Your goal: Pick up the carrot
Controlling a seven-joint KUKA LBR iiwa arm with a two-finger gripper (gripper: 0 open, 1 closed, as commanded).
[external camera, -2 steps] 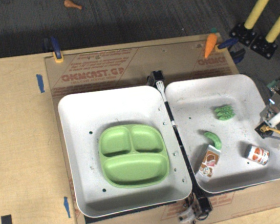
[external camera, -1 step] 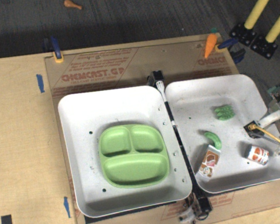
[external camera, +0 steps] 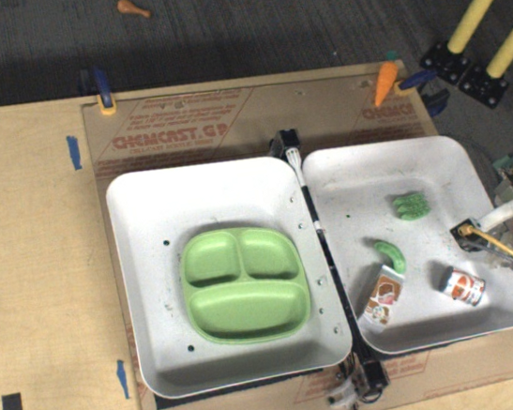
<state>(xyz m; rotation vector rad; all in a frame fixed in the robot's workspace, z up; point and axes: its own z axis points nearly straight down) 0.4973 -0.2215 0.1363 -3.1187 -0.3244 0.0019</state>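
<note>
Carrot (external camera: pixel 385 84) position: outside the right bin (external camera: pixel 477 159), on the cardboard surface (external camera: pixel 226 123) just beyond the bin's far rim, about midway along that rim. A blue clamp (external camera: pixel 419 82) sits close beside it, on the side toward the bin's far right corner.

Jaws position: at the right bin's right rim, near its midpoint and just inside it. Nothing is visibly held. Whether the jaws are open or closed cannot be told from this view.

Probable faults from this state:
- The carrot is well apart from the jaws and outside the bin. A descent at the present position would meet the small can (external camera: pixel 462 287) or the bin floor, not the carrot.
- The far rim lies between the jaws and the carrot. A low traverse could strike it.
- The clamp crowds one side of the carrot and could foul a wide approach.
- A second small orange object (external camera: pixel 132 8) lies on the dark floor, far beyond the bin's far left. It could be mistaken for the target.

Carrot orientation: lying flat, long axis on a diagonal. The green top points away from the right bin; the tapered tip points toward its far rim. A grasp across the short axis appears advisable.
</note>
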